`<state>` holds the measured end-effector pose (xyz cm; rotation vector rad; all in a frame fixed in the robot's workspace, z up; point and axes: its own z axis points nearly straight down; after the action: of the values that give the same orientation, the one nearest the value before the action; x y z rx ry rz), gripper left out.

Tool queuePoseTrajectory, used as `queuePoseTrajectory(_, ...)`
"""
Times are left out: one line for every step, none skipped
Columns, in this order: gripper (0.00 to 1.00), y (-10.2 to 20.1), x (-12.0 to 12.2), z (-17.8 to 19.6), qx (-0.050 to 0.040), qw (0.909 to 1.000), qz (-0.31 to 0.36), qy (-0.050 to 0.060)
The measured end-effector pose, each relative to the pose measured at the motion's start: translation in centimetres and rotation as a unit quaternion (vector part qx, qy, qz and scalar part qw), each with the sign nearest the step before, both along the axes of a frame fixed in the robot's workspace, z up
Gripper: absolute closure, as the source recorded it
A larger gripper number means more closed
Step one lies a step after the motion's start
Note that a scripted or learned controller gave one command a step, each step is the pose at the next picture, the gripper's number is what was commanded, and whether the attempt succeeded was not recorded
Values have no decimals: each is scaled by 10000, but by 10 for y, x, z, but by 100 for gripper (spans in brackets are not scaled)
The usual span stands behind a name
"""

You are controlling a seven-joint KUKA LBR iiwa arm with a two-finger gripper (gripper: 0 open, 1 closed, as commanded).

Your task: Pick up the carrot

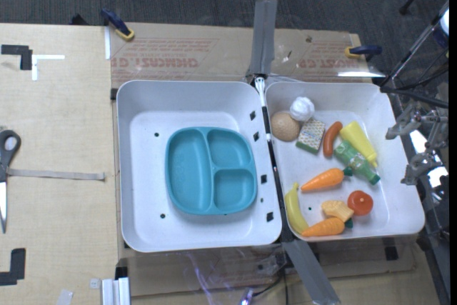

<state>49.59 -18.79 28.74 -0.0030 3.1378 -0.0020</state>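
1. On the right side of the bench stands the right bin point(400, 221), and the toy food lies in it
2. Near the middle of this bin lies the carrot point(323, 180), flat and tilted, with its thick end toward the green bottle point(356, 161), which it almost touches
3. A second orange carrot-like piece point(325, 227) lies near the front wall, just beside the banana point(293, 208) and below the tomato point(360, 202)
4. Toward the back of the bin are a brown egg point(285, 127), a white garlic point(302, 108), a cracker-like block point(310, 136), a sausage point(332, 138) and a yellow corn piece point(358, 141)
5. At the right edge of the view, beyond the bin wall, is the gripper point(418, 146); it hangs outside the bin, well apart from the carrot, and nothing is seen between its fingers. How wide the claw stands cannot be told, because the metal parts there are not clear
6. Beside it, the left bin point(136, 153) holds a teal divided plate point(211, 170)
7. Scissors point(7, 157) lie on the wood at the far left
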Motion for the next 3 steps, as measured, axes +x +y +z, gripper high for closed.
queuePoseTrajectory(0,16,-13,-168,4,9982,607,12)
queuePoseTrajectory(0,90,-4,-193,-1,10000,84,-29)
queuePoseTrajectory(100,91,-1,-184,-9,9999,102,-50)
